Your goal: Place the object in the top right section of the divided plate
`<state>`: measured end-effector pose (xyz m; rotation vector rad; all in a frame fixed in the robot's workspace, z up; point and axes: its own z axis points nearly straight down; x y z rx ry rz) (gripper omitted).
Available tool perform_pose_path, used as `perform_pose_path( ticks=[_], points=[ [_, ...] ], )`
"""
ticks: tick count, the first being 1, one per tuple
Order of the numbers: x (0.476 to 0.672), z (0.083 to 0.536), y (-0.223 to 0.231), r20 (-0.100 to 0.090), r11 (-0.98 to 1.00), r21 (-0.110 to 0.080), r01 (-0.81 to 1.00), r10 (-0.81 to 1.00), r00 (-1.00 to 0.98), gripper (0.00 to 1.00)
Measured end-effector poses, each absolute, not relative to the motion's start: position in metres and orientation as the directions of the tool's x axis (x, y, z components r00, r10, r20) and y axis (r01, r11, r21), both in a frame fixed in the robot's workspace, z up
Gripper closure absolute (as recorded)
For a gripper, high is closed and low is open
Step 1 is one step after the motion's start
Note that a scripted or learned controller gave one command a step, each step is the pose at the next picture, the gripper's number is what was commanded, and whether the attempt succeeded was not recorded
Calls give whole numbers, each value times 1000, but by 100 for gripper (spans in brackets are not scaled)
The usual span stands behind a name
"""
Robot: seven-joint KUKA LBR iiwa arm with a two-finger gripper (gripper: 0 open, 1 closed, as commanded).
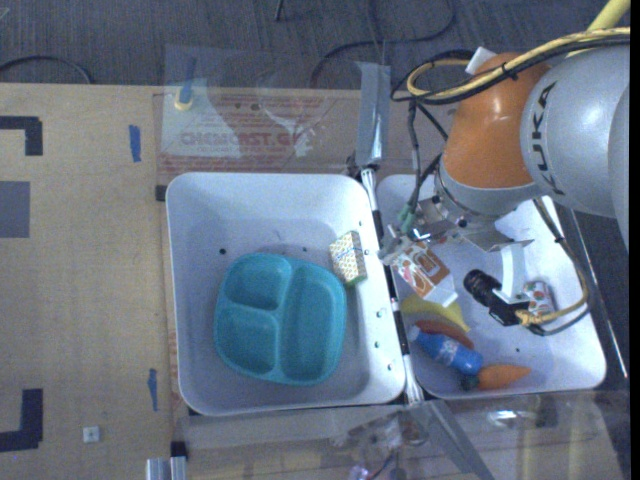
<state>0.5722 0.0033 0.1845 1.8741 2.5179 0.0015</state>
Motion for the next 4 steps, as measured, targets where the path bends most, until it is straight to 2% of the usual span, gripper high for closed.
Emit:
perform_pose_path(
  ticks=[1,2,3,4],
  points=[
    [575,185,40,-1,360,3,933,933,-360,100],
    [535,193,65,1,432,-2,902,902,-432,100],
    [513,199,80,2,648,-1,762,762,-648,100],
    [568,202,94,-3,707,3,707,707,-707,100]
  ],
)
